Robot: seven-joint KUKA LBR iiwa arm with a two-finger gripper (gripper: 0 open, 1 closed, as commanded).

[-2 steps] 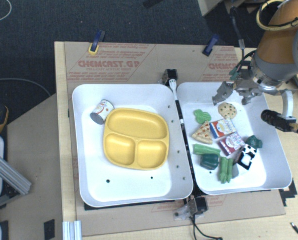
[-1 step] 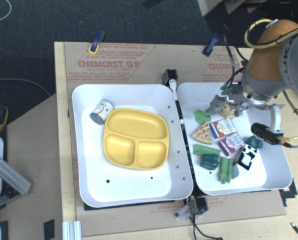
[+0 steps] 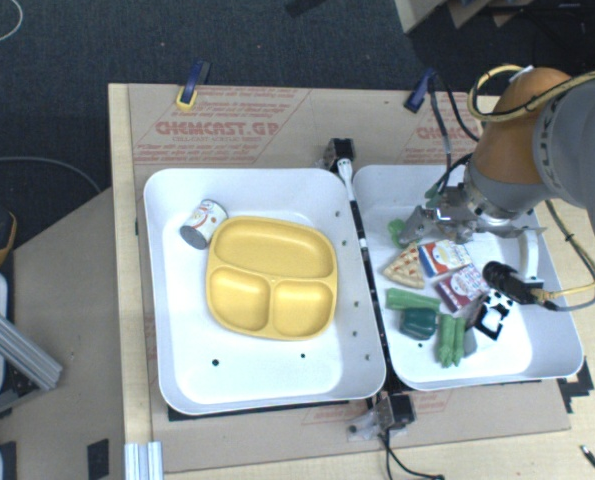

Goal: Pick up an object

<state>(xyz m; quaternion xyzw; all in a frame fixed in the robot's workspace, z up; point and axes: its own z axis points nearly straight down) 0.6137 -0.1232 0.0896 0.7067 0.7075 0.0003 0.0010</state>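
The tool (image 3: 429,220) hung low over the right white bin (image 3: 557,353), its grip state unclear, just above the triangular pizza-slice toy (image 3: 407,266); reaching seemed underway, descent and closing next.

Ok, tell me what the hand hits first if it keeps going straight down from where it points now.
Most likely the red, white and blue packet lying just below the hand in the right bin, with the pizza slice close beside it. Depth is hard to judge from this slanted view.
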